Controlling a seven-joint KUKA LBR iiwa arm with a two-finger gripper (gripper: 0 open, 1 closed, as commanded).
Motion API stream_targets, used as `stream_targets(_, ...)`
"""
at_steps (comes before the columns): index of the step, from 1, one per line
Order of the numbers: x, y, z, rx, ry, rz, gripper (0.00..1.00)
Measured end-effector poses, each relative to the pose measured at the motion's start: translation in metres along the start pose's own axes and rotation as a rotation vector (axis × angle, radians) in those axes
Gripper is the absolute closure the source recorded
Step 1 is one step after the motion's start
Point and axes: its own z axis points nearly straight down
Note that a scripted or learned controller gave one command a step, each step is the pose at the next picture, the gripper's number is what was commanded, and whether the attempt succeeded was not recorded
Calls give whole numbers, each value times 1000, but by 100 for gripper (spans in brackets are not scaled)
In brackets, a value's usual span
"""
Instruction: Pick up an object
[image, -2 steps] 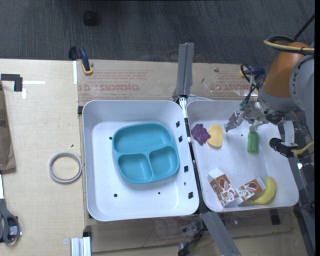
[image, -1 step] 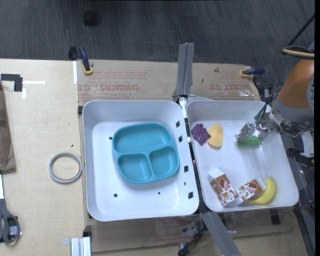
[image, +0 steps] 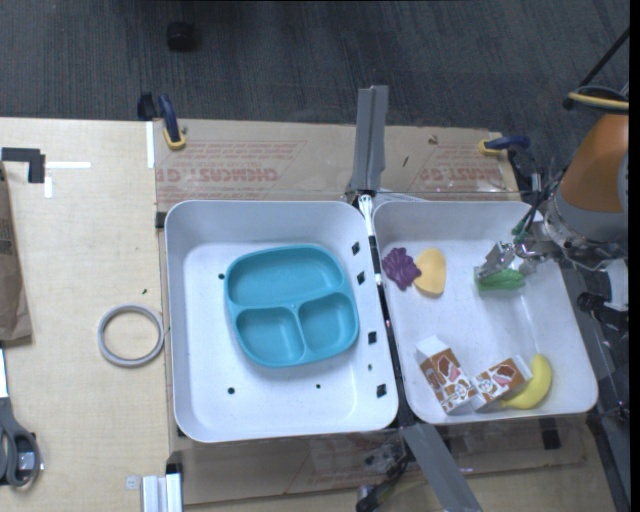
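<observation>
Arm in from the right, gripper low over the right bin, near its far right corner. A green object lies directly under and just toward the near side of the fingertips, touching or nearly touching them. Its long axis runs roughly left–right, parallel to the bin's far edge. Whether the gripper is clenched, released, or already grasping the green object: cannot tell, the metal tip is too small and blurred.

Judgement: the green object is the likely pick target. The move turns on the fingers straddling its short side, so closing across the long axis.

Right bin contents otherwise:
- purple object and yellow heart-shaped piece, side by side and touching, near the bin's far left corner
- two small printed cartons, touching, at the near edge
- banana beside the cartons, toward the near right corner

Left bin: one blue divided tray, centred, three compartments, nothing in them.

On the bench, left of the bins: a roll of tape.
</observation>
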Motion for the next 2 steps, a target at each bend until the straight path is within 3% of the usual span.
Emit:
stream_targets(1, 4, 21, 9, -1, -9, 140, 100)
stream_targets(2, 69, 44, -117, 2, -8, 295, 100)
